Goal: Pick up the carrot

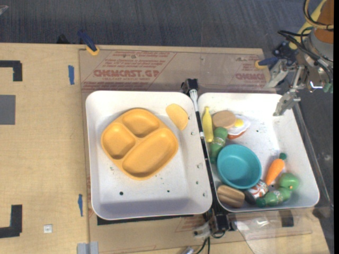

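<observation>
Reaching the carrot [275,170] means travelling toward six o'clock from the gripper [288,100], whose finger state I cannot tell. It lies in the right bin [304,142], between teal bowl [239,165] and green pepper [288,182]; descend across its narrow width.

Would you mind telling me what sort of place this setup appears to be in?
Probably a robotics lab bench for pick-and-place trials: two white bins sit side by side on a cardboard-covered table, toy food such as a carrot and a teal bowl fills one, and a robot pincer reaches in.
</observation>
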You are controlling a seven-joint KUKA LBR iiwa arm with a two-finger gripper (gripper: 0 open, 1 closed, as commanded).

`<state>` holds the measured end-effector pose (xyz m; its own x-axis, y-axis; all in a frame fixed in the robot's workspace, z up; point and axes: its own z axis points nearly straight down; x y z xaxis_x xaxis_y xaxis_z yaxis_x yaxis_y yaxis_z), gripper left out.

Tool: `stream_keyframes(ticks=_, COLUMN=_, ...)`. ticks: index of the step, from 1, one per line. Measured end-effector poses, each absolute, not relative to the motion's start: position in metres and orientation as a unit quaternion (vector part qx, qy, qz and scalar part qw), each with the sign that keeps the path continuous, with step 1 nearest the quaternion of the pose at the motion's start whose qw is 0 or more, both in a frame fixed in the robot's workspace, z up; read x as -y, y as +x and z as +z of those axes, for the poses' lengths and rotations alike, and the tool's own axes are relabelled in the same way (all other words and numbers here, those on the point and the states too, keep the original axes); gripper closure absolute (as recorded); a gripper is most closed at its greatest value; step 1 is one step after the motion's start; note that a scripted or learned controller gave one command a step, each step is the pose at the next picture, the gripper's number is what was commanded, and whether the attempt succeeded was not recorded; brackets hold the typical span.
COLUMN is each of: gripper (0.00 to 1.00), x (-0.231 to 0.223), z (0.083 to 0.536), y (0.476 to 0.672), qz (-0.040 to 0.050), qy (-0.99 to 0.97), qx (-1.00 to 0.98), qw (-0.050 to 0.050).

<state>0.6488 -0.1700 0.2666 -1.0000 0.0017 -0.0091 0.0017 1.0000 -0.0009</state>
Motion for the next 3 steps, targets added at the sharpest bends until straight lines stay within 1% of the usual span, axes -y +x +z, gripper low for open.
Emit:
stream_keyframes(ticks=1, gripper=0.00, x=0.194, z=0.120, y=0.607, qz=0.0026, qy=-0.093, qx=-0.996, qw=-0.004)
stream_keyframes(ticks=2, gripper=0.00, x=0.224, z=0.089, y=0.526, qz=-0.0005, qy=-0.108, qx=-0.994, qw=0.007)
stream_keyframes(ticks=3, gripper=0.00, x=0.223, z=0.144, y=0.498, qz=-0.0015, qy=-0.241, qx=-0.971, qw=0.005)
